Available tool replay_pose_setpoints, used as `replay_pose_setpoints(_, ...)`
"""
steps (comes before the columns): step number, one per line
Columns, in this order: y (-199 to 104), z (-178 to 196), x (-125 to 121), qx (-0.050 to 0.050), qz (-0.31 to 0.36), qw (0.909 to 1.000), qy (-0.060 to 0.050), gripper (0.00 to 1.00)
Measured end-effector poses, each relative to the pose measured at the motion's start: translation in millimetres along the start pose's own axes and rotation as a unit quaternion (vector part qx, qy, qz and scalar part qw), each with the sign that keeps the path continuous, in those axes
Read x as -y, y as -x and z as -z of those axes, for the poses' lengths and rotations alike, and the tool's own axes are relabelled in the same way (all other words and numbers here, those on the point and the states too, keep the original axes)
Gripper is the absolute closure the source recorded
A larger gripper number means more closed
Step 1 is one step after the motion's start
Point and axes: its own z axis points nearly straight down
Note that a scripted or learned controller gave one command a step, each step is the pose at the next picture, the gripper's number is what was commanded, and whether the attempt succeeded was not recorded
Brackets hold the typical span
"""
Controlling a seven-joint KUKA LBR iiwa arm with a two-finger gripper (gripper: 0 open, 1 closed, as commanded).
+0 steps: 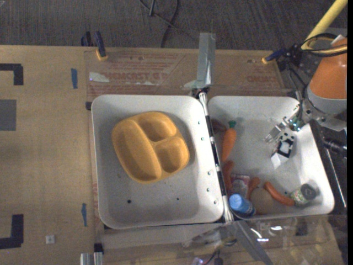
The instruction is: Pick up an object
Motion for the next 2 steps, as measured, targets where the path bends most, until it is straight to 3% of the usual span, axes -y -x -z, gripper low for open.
replay_pose_setpoints(1,-33,102,56,-0.001,-0.022,0.9998,-0.001,0.00)
replay_pose_setpoints(2,-69,229,103,0.000,0.067,0.9978,0.000,0.00)
